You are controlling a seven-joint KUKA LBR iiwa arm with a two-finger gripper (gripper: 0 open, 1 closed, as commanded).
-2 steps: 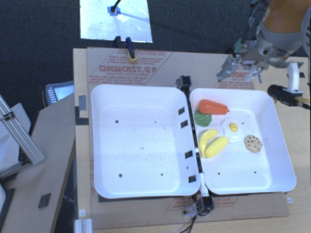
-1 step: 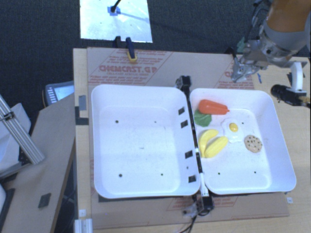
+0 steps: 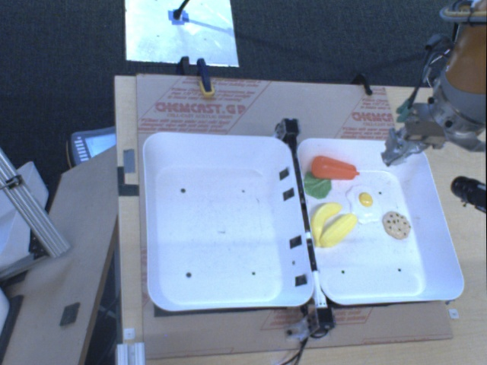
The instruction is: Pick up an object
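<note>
The pincer (image 3: 396,152) hangs over the far edge of the right bin (image 3: 437,276); whether it is open or closed I cannot tell. In that bin lie a carrot (image 3: 333,169), a banana (image 3: 333,225), a fried egg (image 3: 365,202) and a cookie (image 3: 396,224). All look like light, stiff, smooth plastic toys, likely slippery; the carrot's rounded middle seems the surest hold, the egg too flat.

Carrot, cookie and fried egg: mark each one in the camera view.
carrot (image 3: 335,167), camera view, middle of its orange body.
cookie (image 3: 396,224), camera view, centre of its speckled face.
fried egg (image 3: 366,199), camera view, on the yellow yolk.
</note>
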